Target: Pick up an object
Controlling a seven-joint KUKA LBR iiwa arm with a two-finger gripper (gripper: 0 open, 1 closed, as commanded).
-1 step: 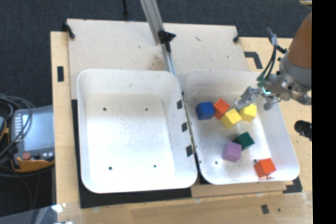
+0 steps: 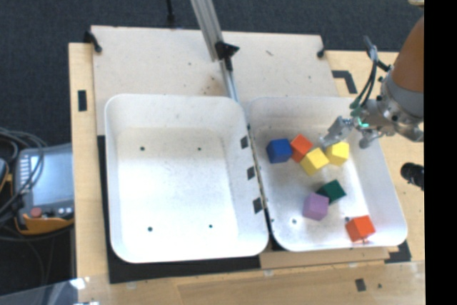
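Blocks sit scattered in the right bin (image 2: 378, 175): a blue cube (image 2: 279, 151) up near the divider, an orange cube (image 2: 300, 146) touching it, then two yellow cubes (image 2: 314, 161) and (image 2: 338, 153) side by side. Further down, a green block (image 2: 331, 190) leans against a purple cube (image 2: 315, 206), and a second orange cube (image 2: 360, 228) rests alone by the near corner. The gripper (image 2: 348, 128) hangs in from the right, just above the farther yellow cube, and whether it's spread or pinched, I can't tell from here; nothing seen caught in it. The left bin (image 2: 178, 175) lies beside. A metal rail (image 2: 203, 7) slants across the back.
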